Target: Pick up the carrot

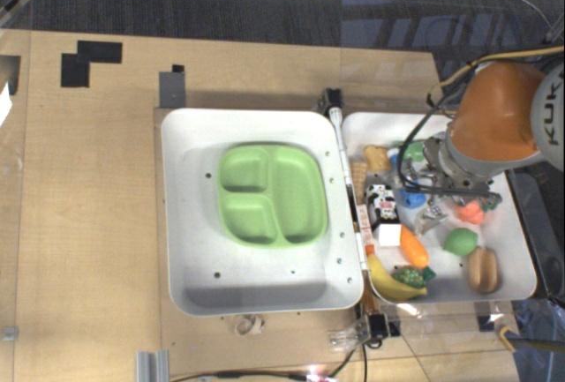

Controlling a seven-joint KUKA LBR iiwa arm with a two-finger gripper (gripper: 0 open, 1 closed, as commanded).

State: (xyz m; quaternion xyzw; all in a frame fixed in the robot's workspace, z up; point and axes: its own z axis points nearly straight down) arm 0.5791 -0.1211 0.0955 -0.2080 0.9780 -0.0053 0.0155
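**Carrot unclaimed as the arm hangs over the right bin**

While the carrot (414,247) lies loose in the right bin (521,279), the pick is not made, folks. From the one camera above the bench, the orange root sits near the bin's front-left, leafy green end toward the banana (390,281), a small white block (389,235) just beside its upper end. Nothing grips it; the whole lift is left to do.

Now the arm: it reaches in from the right, orange band (494,114) bulking above the wrist, pointing down into the bin's middle. The gripper (431,214) hovers just up and right of the carrot, near but apart. Open or closed? I cannot tell; the metalwork blurs into clutter. Over in the left bin (185,195), the green tray (270,195) waits, untouched by any of this.

My call: a short shift toward the carrot, then the descent.
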